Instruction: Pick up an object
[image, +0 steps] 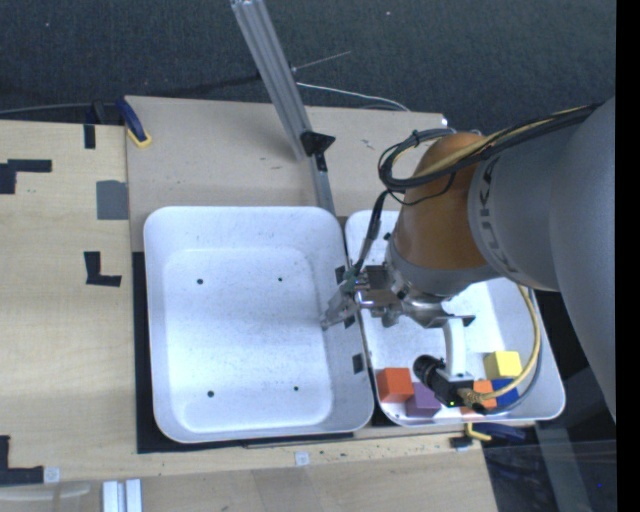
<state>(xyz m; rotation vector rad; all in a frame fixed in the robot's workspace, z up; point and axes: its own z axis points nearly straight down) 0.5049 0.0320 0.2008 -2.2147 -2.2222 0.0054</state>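
In the right bin (505, 312), along its near wall, found the loose things crowded together: an orange block (395, 383) at the near-left corner, a purple block (426, 402) touching its right side and set slightly nearer the wall, a yellow block (503, 363) further toward the near-right corner, and a blue piece (507, 399) just nearer than the yellow one, against the near wall. Spotted a small orange piece (484, 387) between the purple block and the blue piece, partly hidden. Judged the orange block about as wide as long, with no clear long axis; noted its edges lying roughly square to the bin's walls, top face level. Read the blue piece as stretched along the near wall, but could not make out its ends. Placed the gripper (340, 303) well apart from all of these, over the seam between the right bin and the left bin (240, 330), about midway along that shared edge, reaching toward the left bin's side. Could not tell the state of the jaws, released or clenched. Traced the arm (450, 215) stretched in from the right across the far half of the right bin, covering much of its floor. Noted four small dark dots (200, 282) on the left bin's floor, and both bins side by side toward the near edge of the bench (200, 150).
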